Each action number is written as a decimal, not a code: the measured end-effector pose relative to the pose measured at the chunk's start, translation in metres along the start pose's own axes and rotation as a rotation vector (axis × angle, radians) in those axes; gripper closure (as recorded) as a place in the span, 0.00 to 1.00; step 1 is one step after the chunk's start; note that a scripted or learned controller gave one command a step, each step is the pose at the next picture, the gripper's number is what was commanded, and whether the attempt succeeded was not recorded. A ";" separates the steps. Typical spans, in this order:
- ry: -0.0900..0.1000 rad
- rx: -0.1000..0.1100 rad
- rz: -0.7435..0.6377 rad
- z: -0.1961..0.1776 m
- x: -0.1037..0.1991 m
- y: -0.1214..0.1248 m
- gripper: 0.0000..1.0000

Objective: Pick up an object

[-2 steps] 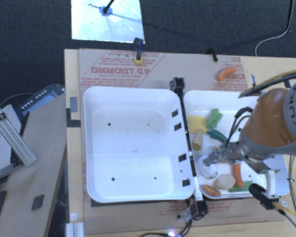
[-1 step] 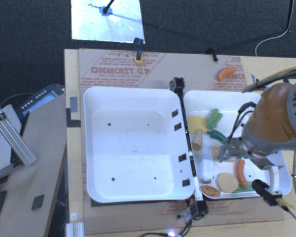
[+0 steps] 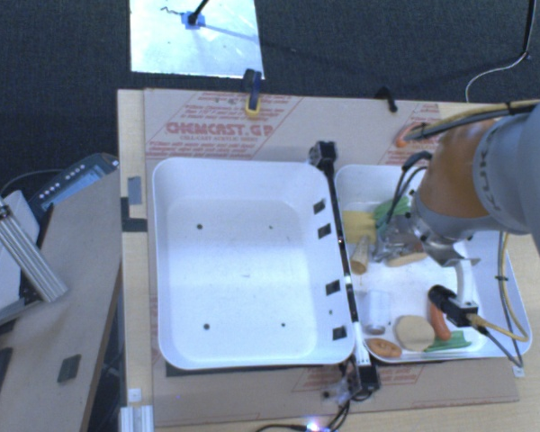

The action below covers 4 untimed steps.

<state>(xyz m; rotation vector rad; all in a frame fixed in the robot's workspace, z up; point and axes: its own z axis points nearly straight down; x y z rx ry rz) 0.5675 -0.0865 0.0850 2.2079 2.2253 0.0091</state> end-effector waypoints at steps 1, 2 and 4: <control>-0.001 -0.007 0.001 -0.204 0.009 0.008 1.00; 0.004 0.018 0.005 -0.124 0.050 -0.068 1.00; 0.001 -0.011 -0.001 -0.238 0.034 -0.076 1.00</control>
